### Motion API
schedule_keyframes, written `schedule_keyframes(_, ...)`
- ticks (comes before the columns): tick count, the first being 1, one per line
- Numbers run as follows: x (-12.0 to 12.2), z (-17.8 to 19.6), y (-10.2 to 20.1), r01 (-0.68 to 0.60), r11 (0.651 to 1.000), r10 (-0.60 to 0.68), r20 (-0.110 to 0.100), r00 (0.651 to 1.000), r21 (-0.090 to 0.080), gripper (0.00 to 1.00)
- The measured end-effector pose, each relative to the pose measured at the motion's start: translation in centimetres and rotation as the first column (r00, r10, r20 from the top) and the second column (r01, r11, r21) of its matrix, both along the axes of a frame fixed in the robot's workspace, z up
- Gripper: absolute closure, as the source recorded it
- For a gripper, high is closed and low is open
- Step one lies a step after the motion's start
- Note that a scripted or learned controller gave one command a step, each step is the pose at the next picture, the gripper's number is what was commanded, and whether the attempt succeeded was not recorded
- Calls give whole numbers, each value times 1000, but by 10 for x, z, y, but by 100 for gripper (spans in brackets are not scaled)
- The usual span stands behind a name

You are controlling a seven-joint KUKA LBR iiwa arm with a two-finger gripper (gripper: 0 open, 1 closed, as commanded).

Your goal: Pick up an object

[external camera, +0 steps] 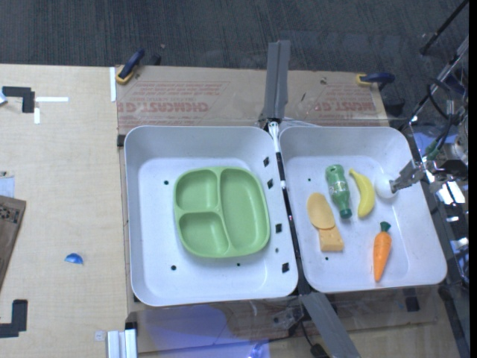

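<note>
We count two white bins side by side: the left bin (141,200) holds one green divided plate (222,212), and the right bin (417,274) holds five loose things. These are one green bottle (338,190), one yellow banana (364,193), one orange carrot (381,252), one tan oval piece (321,210) and one yellow-orange block (332,239) touching the oval's lower end.

The gripper (405,179) sits at the right bin's right side, near the wall, and we cannot tell how its tips are set; a small white rounded thing (385,187) lies right at it, too blurred to identify. Just left of the gripper lies the banana, with the bottle beside it on the far side. The carrot lies below the gripper and a little left, apart from it. The oval piece and block lie farther left, beyond the bottle. The plate is well apart, across the divider between bins.

Around the bins we see a cardboard sheet (179,95) and two clamps (130,64).
</note>
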State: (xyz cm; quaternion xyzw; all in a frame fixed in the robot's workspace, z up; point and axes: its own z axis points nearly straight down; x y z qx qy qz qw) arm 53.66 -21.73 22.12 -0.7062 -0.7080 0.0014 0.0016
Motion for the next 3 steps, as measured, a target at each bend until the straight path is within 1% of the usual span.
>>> schedule_keyframes(1, 0, 0, 0, 0, 1000, 0, 0, 1000, 0, 0)
schedule_keyframes(2, -31, -28, 9, -180, 984, 180, 1, 984, 1, 0)
schedule_keyframes(3, -58, -130, 19, -249, 968, 249, 4, 968, 0, 0)
